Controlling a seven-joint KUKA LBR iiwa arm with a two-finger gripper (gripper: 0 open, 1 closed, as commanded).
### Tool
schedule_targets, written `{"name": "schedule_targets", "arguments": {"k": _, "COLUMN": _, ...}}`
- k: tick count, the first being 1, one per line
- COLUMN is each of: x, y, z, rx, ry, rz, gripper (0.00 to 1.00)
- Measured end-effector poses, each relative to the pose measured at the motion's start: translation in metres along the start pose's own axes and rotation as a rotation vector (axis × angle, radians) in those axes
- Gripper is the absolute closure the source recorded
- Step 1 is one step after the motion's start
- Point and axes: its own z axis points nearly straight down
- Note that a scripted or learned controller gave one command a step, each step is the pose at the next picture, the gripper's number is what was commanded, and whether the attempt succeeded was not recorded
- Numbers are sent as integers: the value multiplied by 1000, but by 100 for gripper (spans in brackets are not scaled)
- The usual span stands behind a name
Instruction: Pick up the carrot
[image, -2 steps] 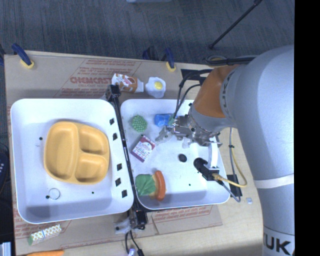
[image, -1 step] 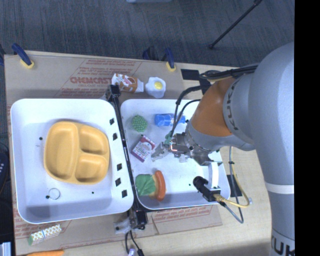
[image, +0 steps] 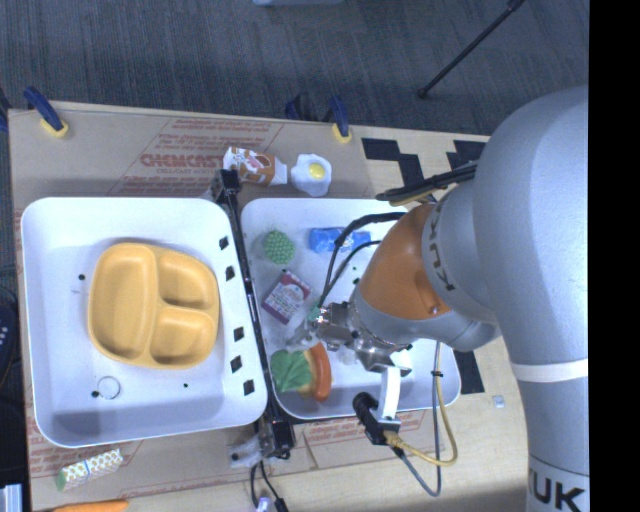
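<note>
Carrot (image: 321, 370): smooth, orange, elongated; lying at front of right-hand bin (image: 440, 385), touching green leafy item (image: 291, 371). Gripper (image: 330, 335) directly above carrot; finger state cannot be determined. Left bin (image: 40, 300): glossy yellow compartment tray (image: 154, 302).

Glossy white plastic bins (image: 40, 300); smooth yellow plastic tray (image: 155, 302).

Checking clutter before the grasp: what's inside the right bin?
Right bin holds a carrot touching a green item, a purple packet, a green ball, a blue item. The arm covers the bin's right half.
</note>
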Motion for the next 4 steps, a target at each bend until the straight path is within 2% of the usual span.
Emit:
{"name": "schedule_targets", "arguments": {"k": 1, "x": 12, "y": 23, "z": 1, "rx": 2, "ry": 0, "rz": 34, "gripper": 0}}
{"name": "schedule_targets", "arguments": {"k": 2, "x": -10, "y": 82, "z": -47, "rx": -1, "ry": -1, "rz": -259, "gripper": 0}}
{"name": "schedule_targets", "arguments": {"k": 3, "x": 0, "y": 23, "z": -9, "rx": 3, "ry": 0, "rz": -153, "gripper": 0}}
{"name": "schedule_targets", "arguments": {"k": 4, "x": 1, "y": -6, "z": 0, "rx": -1, "ry": 0, "rz": -21, "gripper": 0}}
